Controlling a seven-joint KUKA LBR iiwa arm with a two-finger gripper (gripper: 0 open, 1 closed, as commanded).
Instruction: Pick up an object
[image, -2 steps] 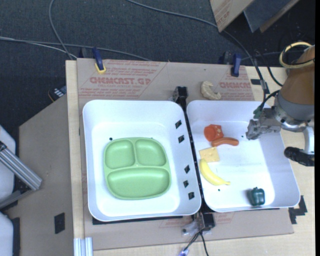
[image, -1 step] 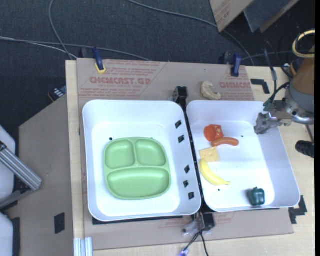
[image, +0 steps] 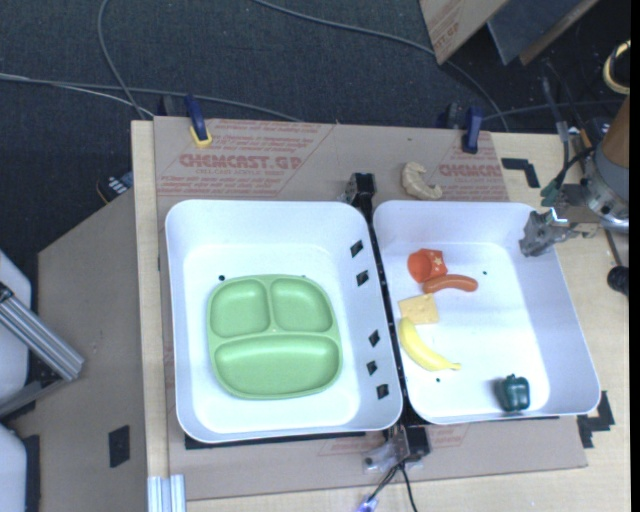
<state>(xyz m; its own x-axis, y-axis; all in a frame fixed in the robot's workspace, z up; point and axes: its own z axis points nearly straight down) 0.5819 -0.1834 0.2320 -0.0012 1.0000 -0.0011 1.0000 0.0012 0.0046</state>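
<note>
The right bin (image: 560, 330) holds several toy foods. A red tomato-like piece (image: 427, 265) lies at its upper left, with an orange-red sausage (image: 452, 284) touching it just below. Under those lie a pale yellow cheese slice (image: 419, 309) and a yellow banana (image: 424, 348). A dark green pepper (image: 514, 393) sits near the bin's front right corner. My gripper (image: 541, 236) hangs over the far right rim of this bin, well apart from all the foods, with nothing seen in it.
The left bin (image: 185, 300) carries a green divided plate (image: 273, 335). A tan lump (image: 421, 180) rests on the cardboard behind the right bin. Clamps and cables lie along the bench's far edge.
</note>
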